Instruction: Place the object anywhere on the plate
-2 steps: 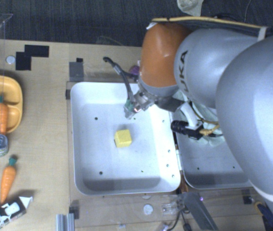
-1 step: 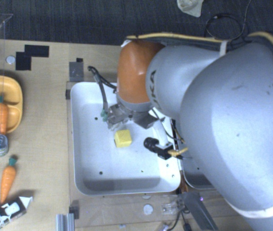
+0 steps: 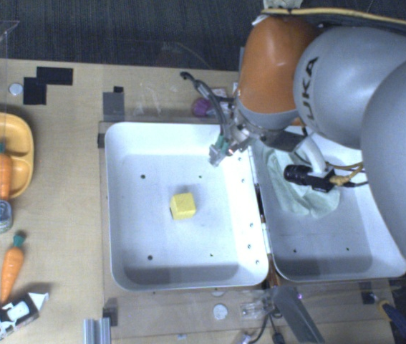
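The yellow block point(image 3: 183, 206) is seen lying loose on the floor of the left bin point(image 3: 127, 264), near its middle. The tool point(image 3: 220, 151) is hung above that bin's upper right corner, so the block lies down-left of it. Whether the tool is apart or together cannot be told.

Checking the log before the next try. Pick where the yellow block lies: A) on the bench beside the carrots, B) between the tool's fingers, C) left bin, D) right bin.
C: the block sits on the left bin's floor, apart from the tool.
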### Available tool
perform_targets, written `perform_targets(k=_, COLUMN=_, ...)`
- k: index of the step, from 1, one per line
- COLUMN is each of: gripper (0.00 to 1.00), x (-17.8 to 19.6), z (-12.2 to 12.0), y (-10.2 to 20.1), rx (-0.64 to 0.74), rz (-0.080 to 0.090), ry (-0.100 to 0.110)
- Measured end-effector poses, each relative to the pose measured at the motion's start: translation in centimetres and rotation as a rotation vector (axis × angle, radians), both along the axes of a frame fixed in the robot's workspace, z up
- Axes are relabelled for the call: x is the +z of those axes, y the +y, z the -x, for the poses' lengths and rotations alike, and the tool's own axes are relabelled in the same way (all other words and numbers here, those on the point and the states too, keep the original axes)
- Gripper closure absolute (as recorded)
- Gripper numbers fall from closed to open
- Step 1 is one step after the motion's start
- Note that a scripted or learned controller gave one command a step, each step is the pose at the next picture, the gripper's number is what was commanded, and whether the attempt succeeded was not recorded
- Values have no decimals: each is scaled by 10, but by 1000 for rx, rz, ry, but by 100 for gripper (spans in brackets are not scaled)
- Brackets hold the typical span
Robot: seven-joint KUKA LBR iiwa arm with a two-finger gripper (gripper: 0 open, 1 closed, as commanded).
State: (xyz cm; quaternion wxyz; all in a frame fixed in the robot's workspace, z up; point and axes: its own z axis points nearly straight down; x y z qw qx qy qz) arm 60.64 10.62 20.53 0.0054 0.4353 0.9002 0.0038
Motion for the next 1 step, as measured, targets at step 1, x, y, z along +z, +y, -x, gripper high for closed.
perform_targets(k=1, gripper=100, x=-76, z=38, y=58, rx=-128, rz=-13, ry=-21)
